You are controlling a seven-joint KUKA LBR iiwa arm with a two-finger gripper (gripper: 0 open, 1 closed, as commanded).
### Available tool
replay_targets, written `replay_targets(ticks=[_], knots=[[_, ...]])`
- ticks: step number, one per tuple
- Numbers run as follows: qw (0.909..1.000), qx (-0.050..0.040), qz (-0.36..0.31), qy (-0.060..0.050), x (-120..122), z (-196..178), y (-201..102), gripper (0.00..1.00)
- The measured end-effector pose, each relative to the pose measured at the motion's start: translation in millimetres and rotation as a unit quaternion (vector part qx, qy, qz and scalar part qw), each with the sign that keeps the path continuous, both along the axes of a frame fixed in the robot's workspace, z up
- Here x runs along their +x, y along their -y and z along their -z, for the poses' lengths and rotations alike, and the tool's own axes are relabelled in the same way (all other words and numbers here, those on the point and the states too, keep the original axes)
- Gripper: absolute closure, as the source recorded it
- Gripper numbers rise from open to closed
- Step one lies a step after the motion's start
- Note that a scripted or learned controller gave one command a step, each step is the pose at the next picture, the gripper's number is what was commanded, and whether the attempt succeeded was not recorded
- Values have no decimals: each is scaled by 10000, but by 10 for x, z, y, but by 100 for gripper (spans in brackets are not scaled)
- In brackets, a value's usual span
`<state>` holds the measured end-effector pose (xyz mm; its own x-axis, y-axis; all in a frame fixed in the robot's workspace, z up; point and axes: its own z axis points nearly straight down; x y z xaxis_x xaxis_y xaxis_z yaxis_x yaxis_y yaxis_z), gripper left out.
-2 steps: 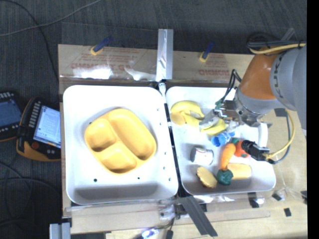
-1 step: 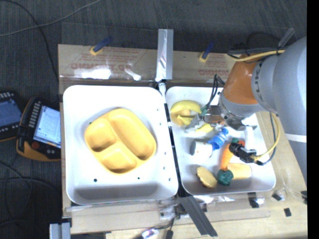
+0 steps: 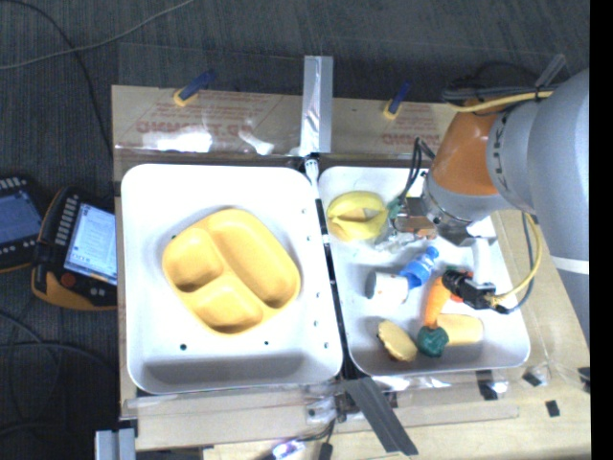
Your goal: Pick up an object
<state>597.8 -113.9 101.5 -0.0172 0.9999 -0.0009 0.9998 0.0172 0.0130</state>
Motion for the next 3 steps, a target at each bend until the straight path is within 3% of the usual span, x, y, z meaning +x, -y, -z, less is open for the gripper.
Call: replay_targets(ticks=[1,2,3], knots=[[10000,0,0,-2,-1,0,0,0],[10000,5,3,-12,-5,-83,4,100],[10000,4,3,-12,-5,-83,3,0]])
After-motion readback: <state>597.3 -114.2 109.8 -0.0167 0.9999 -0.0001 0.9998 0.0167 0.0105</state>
